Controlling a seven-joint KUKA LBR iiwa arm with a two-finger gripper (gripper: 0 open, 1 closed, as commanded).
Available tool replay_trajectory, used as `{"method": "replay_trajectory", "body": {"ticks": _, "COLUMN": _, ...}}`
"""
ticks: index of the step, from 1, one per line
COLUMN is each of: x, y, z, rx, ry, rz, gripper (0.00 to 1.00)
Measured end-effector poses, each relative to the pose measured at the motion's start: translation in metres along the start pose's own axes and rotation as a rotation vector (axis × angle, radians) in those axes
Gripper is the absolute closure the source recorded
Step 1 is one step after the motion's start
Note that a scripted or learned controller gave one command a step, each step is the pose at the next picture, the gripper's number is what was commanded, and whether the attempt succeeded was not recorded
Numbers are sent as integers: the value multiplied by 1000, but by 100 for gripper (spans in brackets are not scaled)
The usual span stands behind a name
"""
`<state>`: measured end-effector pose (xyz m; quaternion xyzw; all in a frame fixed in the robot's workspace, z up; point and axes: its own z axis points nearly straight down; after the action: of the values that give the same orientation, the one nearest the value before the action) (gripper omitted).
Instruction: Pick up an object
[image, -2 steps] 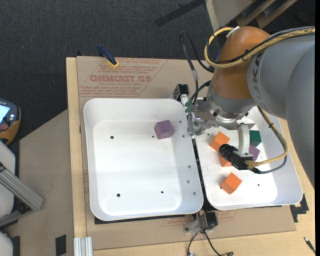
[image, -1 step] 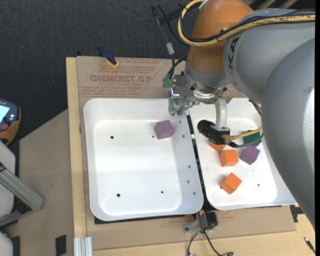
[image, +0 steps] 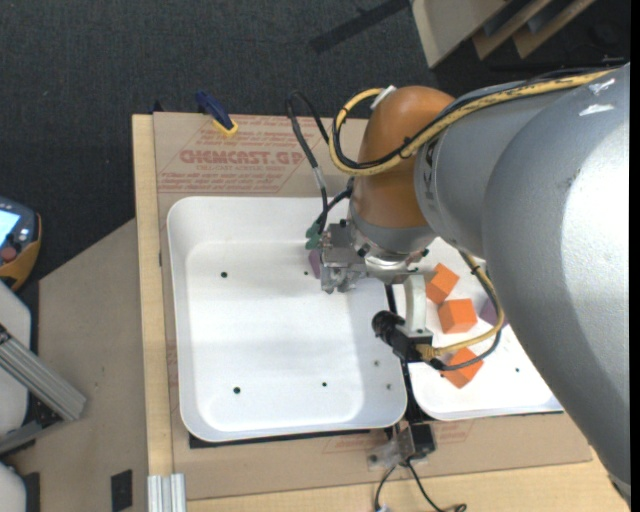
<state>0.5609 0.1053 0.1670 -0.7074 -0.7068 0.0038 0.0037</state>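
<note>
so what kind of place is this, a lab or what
Probably a robotics lab or test cell: a grey arm reaches over two white bins on a cardboard-topped bench, with orange blocks in the right bin.

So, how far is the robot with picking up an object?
Done: the arm has reached in; the gripper sits low at the left bin's right side. In hand: nothing I can confirm; something purple shows beside it. Left: the orange blocks lie in the right bin, none lifted.
</note>
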Motion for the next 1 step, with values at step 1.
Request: {"method": "replay_trajectory", "body": {"ticks": 1, "x": 43, "y": -25, "z": 65, "rx": 0, "ry": 1, "rz": -5, "gripper": 100}}
